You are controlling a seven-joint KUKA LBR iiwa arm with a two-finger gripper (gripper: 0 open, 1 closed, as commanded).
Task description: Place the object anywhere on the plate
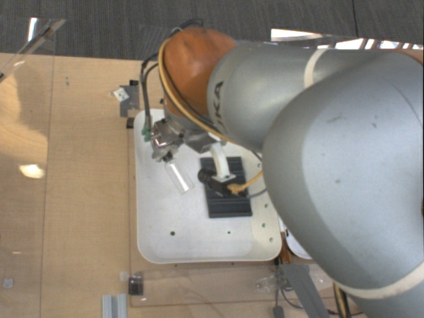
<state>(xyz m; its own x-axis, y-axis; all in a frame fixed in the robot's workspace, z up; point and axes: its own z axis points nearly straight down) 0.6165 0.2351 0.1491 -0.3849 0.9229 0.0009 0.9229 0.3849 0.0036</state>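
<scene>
My gripper (173, 171) hangs low over the upper left part of the left white bin (165, 240), pointing down toward its floor. I cannot see anything held in it. The grey arm with its orange band (192, 58) reaches in from the right and hides everything to the right of this bin. Just under the arm's lower edge a pale curved rim (296, 246) peeks out; it may be the plate, but I cannot tell. I cannot make out any loose object on the bin's visible floor.
The bin's floor shows bare white with a few small holes in front of and left of the gripper. A small black and white fixture (126, 99) sits at the bin's far left corner. A black clip (135, 285) lies on the wooden bench near the front.
</scene>
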